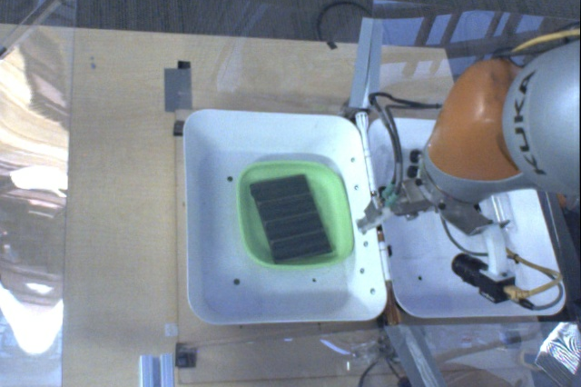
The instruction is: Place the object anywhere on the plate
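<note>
A dark grey ribbed block (290,218) lies flat on the light green plate (338,194), which sits in the middle of the left white bin (213,222). My gripper (377,213) hangs over the seam between the two bins, just right of the plate's right edge. The orange band and grey wrist (477,135) cover most of it. The block and the gripper are apart.
The right white bin (436,285) lies under the arm, with cables and a black connector (486,281) over it. A metal post (366,67) stands behind the bins' seam. Bare wooden bench (109,222) stretches to the left.
</note>
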Tool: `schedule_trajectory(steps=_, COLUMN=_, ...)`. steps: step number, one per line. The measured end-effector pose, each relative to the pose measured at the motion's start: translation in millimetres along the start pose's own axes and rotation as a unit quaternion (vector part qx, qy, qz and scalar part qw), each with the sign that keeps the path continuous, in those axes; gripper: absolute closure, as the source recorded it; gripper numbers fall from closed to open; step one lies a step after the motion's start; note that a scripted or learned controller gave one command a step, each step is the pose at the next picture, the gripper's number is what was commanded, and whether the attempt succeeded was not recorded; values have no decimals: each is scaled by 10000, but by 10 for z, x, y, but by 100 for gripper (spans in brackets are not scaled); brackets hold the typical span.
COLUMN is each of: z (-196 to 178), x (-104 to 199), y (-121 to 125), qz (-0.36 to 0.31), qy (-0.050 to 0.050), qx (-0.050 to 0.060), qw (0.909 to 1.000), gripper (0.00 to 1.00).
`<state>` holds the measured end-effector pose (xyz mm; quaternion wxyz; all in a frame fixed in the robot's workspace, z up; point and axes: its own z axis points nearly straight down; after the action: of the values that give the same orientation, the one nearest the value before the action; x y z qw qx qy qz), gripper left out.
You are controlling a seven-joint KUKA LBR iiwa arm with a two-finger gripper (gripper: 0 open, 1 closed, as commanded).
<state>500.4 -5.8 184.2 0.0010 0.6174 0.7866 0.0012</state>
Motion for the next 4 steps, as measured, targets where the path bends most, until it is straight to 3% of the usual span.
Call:
schedule_trajectory(steps=1, z=-10, x=652, y=224, qz=75, qy=0, qx=-18, qw=10000, gripper=0)
schedule_trajectory(steps=2, z=-11, x=333, y=378, qz=148, qy=-4, qx=-20, qw=9999, gripper=0)
schedule_trajectory(steps=3, z=-14, x=-349, y=407, qz=165, qy=-10, qx=-23, qw=9999, gripper=0)
schedule_trajectory(steps=4, z=-547, x=-762, y=124, qz=417, qy=-14, qx=-28, qw=9991, gripper=0)
